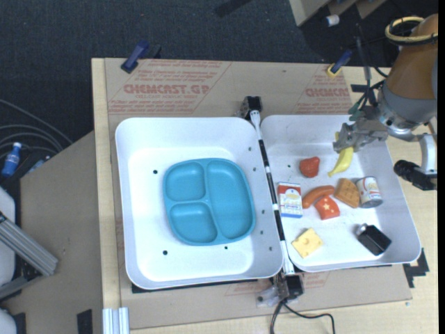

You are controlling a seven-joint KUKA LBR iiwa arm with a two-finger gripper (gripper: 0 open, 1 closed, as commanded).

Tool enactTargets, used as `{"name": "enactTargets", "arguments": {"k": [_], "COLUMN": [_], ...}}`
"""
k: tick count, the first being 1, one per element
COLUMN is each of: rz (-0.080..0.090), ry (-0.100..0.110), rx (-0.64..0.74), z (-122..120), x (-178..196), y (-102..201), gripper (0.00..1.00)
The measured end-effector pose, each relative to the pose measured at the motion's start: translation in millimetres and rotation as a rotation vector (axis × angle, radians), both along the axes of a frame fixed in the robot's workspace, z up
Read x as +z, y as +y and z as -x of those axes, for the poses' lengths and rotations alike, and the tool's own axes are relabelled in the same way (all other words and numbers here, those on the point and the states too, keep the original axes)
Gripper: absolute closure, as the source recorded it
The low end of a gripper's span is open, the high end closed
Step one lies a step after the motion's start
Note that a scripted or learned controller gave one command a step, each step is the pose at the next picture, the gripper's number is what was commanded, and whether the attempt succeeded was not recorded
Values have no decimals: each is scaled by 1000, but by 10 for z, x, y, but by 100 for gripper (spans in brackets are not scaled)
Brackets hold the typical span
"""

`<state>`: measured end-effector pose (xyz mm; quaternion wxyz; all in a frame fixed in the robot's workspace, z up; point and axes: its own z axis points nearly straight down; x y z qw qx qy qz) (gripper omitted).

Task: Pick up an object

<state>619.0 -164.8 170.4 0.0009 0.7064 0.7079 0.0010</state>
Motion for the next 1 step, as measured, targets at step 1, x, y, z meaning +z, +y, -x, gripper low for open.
{"name": "enactTargets", "arguments": {"k": [1], "rz": [-1], "ry": [4], "rx": [0], "z": [370], "x": [514], "y": [556], "gripper": [100]}}
